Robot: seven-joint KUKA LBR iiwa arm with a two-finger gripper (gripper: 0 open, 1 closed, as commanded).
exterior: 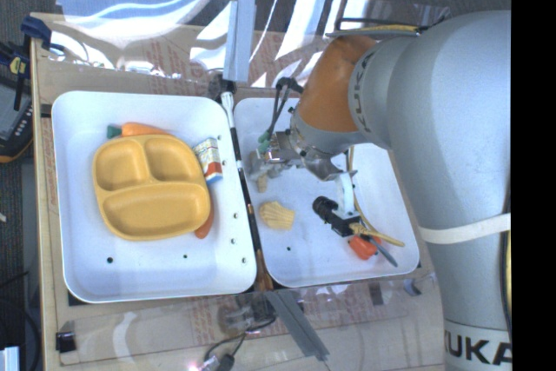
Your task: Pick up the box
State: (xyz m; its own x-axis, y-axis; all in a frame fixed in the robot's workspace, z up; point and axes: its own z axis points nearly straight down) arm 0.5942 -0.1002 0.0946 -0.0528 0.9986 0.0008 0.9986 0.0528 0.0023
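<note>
The box (208, 161) is small and white with a red and yellow label. It lies in the left bin (69, 256), between the yellow plate and the bin's right wall. My gripper (261, 166) hangs low over the left side of the right bin (304, 269), just across the divider from the box and a little to its right. Nothing shows in the gripper.
A yellow divided plate (153, 187) takes up the middle of the left bin, with an orange piece (143, 130) behind it and a red one (204, 229) at its lower right. In the right bin lie a beige ridged piece (277, 215) and an orange object (363, 248).
</note>
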